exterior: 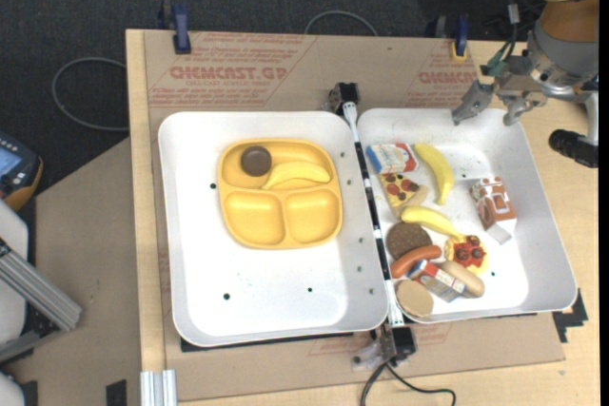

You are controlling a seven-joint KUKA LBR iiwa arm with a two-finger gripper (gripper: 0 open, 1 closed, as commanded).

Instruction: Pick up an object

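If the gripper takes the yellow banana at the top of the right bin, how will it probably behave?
The banana looks like smooth, glossy toy plastic, so it is probably light and stiff but may slip between the fingers. Its curved shape may make it rock or pivot if pinched off-centre. It lies beside the pizza slice, which a push might disturb.

The divided tray [281,204] sits in the left bin [190,280]. A round cookie [255,161] lies in its rear compartment, a banana [298,174] just right of it. Right of the tray, the second bin [542,271] holds a heap of food [433,233].
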